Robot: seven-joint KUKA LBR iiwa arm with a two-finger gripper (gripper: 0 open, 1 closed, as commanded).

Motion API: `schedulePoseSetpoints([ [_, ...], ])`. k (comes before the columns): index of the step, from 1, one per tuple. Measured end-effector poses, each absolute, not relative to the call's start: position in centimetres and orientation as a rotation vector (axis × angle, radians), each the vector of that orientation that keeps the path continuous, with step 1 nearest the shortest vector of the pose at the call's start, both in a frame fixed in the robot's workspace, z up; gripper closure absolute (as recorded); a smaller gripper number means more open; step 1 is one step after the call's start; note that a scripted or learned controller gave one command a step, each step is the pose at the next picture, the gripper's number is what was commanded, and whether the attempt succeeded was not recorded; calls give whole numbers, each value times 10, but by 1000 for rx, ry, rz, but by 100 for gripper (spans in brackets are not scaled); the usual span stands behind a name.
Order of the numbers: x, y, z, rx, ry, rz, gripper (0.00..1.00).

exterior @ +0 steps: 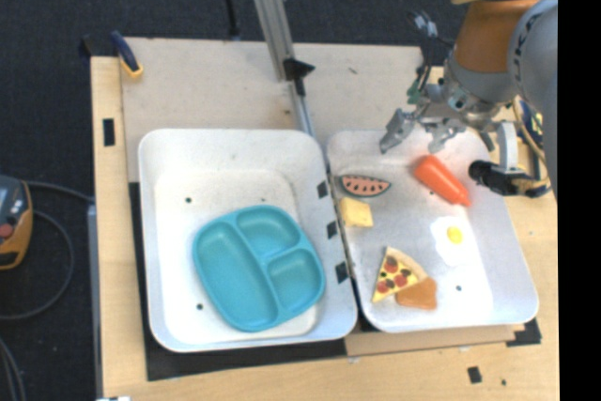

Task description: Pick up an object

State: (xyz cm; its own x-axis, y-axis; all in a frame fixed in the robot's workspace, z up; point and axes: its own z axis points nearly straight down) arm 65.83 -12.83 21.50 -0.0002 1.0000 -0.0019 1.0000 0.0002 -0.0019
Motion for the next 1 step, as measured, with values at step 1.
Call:
schedulePoseSetpoints([
  [1, 650, -136, 166, -2221, -2220, 6, 0],
])
